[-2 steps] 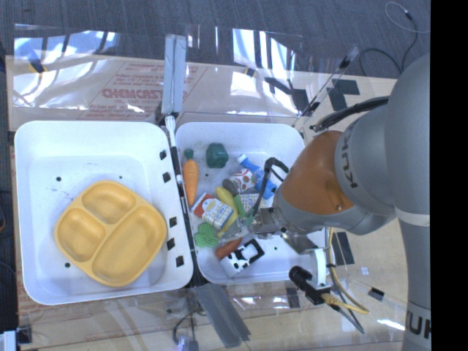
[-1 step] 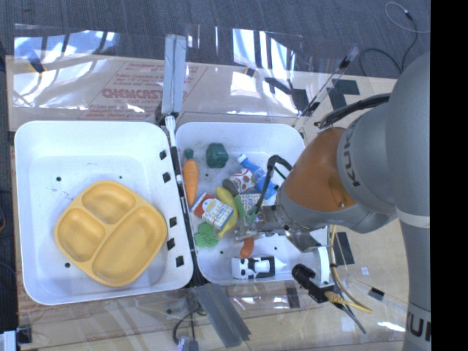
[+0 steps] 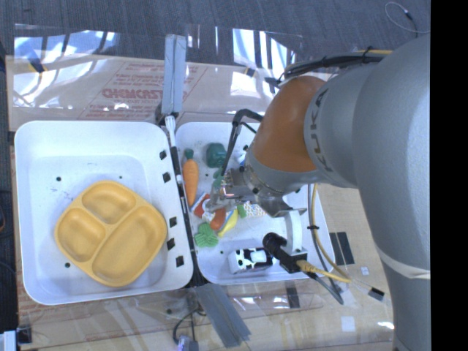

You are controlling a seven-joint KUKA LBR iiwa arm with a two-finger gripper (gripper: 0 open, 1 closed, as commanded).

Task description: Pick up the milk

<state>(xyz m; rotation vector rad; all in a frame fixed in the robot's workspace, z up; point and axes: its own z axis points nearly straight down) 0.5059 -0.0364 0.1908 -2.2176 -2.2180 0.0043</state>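
Milk carton (image 3: 247, 260), cow-patterned, lying flat low in the right bin (image 3: 219, 276) at lower centre of frame, apart from the toy pile by the carrot (image 3: 190, 180); your gripper (image 3: 223, 193) hangs over that pile instead, jaw state indiscernible.

A dark grey ribbed floor covering (image 3: 146, 6) runs along the top of the view. The bench top (image 3: 110, 86) is brown board with red printed lettering, and bright window-like reflections lie across its far edge. A transparent panel (image 3: 241, 42) stands at that edge.
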